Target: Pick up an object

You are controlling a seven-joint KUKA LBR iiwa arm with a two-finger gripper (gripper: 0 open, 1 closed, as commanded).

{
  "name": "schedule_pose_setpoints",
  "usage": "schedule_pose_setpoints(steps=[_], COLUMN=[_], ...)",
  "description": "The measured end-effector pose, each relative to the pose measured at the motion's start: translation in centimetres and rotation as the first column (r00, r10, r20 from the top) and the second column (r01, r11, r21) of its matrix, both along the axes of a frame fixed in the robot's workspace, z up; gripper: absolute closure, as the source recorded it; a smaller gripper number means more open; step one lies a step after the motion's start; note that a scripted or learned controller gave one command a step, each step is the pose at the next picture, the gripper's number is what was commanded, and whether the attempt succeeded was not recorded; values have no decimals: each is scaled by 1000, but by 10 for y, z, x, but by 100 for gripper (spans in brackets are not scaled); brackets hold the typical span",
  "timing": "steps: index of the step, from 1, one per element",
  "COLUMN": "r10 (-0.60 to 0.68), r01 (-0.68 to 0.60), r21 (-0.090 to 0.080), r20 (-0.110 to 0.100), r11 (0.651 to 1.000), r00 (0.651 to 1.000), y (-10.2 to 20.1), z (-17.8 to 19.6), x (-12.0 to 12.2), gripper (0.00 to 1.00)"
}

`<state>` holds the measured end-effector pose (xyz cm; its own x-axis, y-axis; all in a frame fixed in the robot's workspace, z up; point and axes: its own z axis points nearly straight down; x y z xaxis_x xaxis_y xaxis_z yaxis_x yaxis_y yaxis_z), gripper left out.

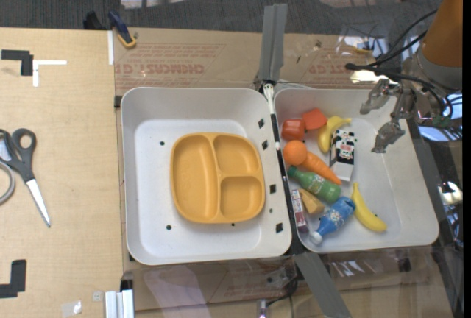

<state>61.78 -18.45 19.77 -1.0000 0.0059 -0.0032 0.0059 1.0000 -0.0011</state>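
My gripper (384, 120) hangs over the upper right part of the right bin (412, 228), its two fingers spread apart with nothing between them. To its left lies a pile of toys: a black-and-white carton (343, 146), a small yellow banana (329, 132), red and orange blocks (303, 124), an orange ball (294, 153), a carrot (321, 167), a green bottle (316, 183), a blue bottle (333, 221) and a larger banana (366, 209). The carton is the nearest toy to the fingers.
The left bin (140, 184) holds a yellow divided plate (218, 177). Scissors (28, 171) lie on the wooden bench at the far left. A grey divider post (272, 44) stands behind the bins. Cables run near the arm at the right.
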Motion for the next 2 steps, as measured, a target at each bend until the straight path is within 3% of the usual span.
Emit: schedule_pose_setpoints(steps=[1, 2], r10=[-40, -150], r01=[40, 150], r21=[1, -3], r20=[1, 3], r11=[999, 989], r00=[999, 989], y=[60, 79], z=[-105, -104], x=[-48, -48], gripper=[0, 0])
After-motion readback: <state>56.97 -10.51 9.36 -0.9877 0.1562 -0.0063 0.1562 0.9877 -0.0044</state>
